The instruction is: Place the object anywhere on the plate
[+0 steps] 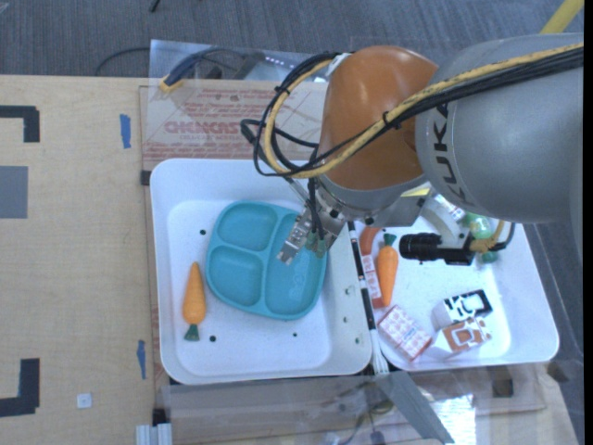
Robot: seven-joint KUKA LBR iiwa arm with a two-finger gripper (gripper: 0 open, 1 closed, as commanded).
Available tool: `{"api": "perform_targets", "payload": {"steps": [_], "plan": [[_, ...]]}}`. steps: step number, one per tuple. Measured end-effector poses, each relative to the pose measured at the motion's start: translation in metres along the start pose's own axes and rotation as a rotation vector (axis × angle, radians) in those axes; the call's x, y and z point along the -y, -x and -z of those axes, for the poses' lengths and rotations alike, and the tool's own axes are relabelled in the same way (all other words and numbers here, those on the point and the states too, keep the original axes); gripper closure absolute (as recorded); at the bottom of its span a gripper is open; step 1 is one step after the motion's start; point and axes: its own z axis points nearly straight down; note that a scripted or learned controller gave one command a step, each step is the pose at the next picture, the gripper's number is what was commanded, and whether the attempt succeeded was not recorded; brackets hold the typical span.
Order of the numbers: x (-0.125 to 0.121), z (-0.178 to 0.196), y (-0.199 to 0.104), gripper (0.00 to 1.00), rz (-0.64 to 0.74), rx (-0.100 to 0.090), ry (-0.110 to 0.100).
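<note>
Worktop (74, 248): light brown, with two white bins side by side on it.
Left bin (176, 360): holds a plate and one carrot.
Right bin (537, 332): holds two small boxes, another carrot and some small bits farther back.
Pink box (405, 332): lies near the front of the right bin, close to the wall between the bins.
White box (466, 321): sits just right of the pink box, with black and orange marks on it.
Left carrot (194, 295): orange toy with its green end to the front. It lies on the floor of the left bin, just beside the plate's left edge, not on the plate.
Plate (250, 267): blue, with three parts, flat in the middle of the left bin.
Tool (298, 241): hangs over the right edge of the plate. I cannot tell if it is apart or together. A small dark green bit shows right next to it, too small to say what it is or if it is held.
Right carrot (386, 269): lies in the right bin, near the wall between the bins, with a thin red and white thing beside it.
Arm (500, 128): big and grey, comes in from the right over the right bin.
Orange band (375, 109): round, just above the tool.
Cables (278, 137): yellow and black loops beside the band.
Card (213, 128): brown sheet with red print, behind the left bin.
</note>
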Motion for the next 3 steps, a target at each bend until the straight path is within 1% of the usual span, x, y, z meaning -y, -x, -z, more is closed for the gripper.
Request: {"api": "perform_targets", "payload": {"steps": [1,2,3], "plan": [[0.0001,-0.0001,0.0000,0.00,0.000,0.000,0.000],[-0.0013,0.0087,0.0008,1.00,0.000,0.001,0.002],[-0.0013,0.0087,0.0008,0.00,0.000,0.001,0.002]]}}
